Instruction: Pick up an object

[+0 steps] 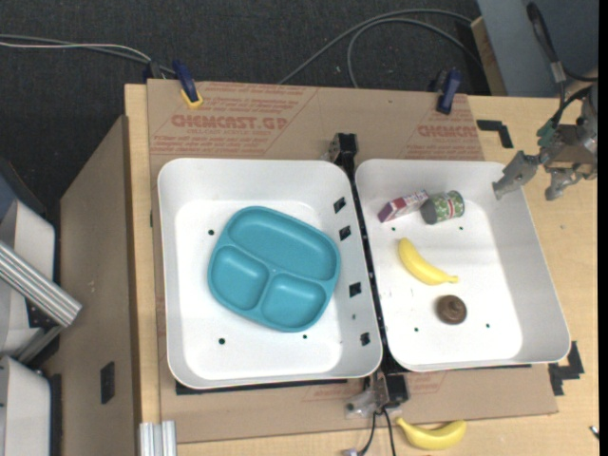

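Above right bin's point(532, 255) far corner — gripper point(534, 180) open | banana point(424, 263) untouched

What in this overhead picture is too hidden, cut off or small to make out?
- Claw: at the right edge, its arm is cut off.
- Second banana: cropped by the bottom edge, below the bins.
- Small can: label too small to read.
- Brown round item: too small to identify.

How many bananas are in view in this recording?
2. One banana lies in the middle of the right bin, between the can above and the brown round object below. A second banana lies outside the bins, at the bench's front edge, partly cut off by the frame.
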`<state>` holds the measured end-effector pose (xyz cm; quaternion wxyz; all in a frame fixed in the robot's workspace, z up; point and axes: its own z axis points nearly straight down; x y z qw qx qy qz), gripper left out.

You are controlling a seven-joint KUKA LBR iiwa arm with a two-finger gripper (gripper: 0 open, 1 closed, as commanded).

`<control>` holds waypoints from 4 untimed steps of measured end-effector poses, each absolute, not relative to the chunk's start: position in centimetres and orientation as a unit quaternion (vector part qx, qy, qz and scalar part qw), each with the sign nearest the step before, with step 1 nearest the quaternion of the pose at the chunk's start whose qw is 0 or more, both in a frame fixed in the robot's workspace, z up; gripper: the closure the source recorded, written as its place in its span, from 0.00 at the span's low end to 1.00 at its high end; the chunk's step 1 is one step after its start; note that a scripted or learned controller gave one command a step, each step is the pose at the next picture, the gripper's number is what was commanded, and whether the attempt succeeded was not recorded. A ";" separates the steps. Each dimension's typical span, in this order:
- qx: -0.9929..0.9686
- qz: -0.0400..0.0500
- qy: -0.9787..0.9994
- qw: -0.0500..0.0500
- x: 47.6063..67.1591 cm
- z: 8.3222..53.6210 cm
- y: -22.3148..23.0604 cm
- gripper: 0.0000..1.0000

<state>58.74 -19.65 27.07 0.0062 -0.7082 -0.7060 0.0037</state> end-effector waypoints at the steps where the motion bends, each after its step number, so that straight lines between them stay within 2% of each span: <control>1: -0.707 0.000 -0.707 0.000 59.0 27.9 -19.6 0.00; 4: -0.707 0.001 -0.708 0.003 61.2 10.6 -20.0 0.00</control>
